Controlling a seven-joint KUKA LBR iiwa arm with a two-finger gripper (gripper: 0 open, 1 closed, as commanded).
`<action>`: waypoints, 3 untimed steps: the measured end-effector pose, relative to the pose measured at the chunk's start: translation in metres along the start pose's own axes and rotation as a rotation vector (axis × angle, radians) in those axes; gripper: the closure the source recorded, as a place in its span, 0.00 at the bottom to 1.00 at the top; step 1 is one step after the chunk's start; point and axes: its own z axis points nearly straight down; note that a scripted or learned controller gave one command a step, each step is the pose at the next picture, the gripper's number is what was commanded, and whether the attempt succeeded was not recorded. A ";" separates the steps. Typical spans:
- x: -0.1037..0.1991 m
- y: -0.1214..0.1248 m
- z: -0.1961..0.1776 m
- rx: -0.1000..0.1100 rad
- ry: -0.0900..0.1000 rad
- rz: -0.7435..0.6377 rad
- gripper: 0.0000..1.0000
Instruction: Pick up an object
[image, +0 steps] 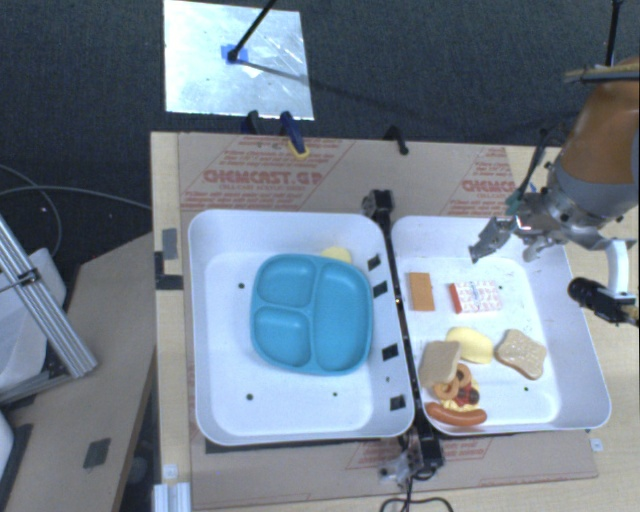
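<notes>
My gripper hangs over the far part of the right bin, its fingers spread open with nothing between them. Just below it in the view lies a red-and-white packet, with an orange wafer to its left. Nearer the front are a yellow piece, a toast slice, a tan bread piece, a pretzel and a hot dog.
The left bin holds a blue divided plate with a small yellow item behind it. A black divider runs between the bins. The arm's grey wrist and orange band stand over the right bin's far right corner.
</notes>
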 end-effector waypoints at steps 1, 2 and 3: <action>-0.033 -0.064 0.132 0.017 0.002 0.007 0.00; -0.028 -0.073 0.140 -0.016 -0.004 0.001 0.00; 0.024 -0.092 0.140 -0.018 -0.009 -0.001 0.00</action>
